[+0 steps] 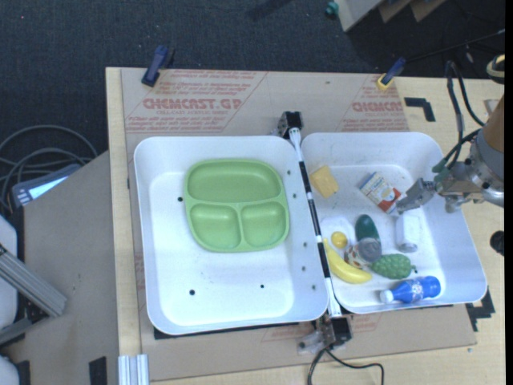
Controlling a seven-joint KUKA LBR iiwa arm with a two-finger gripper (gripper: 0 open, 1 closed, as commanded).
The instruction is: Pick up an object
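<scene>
Overhead slant onto both bins [152,215]

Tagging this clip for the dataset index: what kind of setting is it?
Likely a robotics lab pick-and-place bench: two white bins clamped side by side on a paper-covered board, toy groceries such as a banana and a blue bottle, loose cables on dark carpet.

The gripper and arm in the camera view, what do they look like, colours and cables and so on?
The gripper is grey metal with slim, pale fingers, mounted on a boxy metallic wrist block. Dark cables loop above that block. The arm behind it is a rounded grey shape at the right edge.
</scene>
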